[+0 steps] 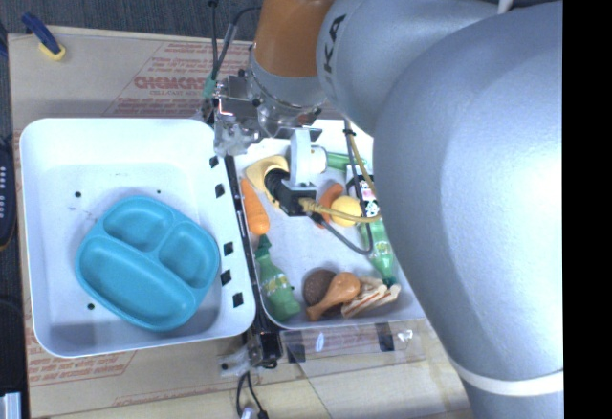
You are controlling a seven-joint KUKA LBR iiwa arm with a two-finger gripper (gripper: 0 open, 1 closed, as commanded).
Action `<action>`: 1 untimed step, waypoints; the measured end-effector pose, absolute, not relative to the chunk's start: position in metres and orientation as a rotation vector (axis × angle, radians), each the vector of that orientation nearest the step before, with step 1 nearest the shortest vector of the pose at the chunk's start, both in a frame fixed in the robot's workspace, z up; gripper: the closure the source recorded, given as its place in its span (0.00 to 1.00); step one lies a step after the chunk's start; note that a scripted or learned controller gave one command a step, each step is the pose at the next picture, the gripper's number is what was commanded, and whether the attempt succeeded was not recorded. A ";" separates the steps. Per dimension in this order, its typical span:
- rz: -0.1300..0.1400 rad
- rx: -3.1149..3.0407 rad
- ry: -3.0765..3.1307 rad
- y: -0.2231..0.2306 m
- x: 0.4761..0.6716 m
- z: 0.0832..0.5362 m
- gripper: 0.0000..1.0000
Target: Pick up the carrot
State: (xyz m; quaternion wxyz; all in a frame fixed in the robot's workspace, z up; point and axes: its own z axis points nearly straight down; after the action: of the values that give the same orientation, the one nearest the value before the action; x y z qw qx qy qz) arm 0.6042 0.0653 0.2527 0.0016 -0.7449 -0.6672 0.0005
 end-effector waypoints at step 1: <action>0.018 -2.324 -2.106 0.065 0.604 0.260 1.00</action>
State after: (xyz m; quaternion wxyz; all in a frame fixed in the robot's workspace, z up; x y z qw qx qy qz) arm 0.6037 0.0646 0.2605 0.0029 -0.7410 -0.6715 0.0056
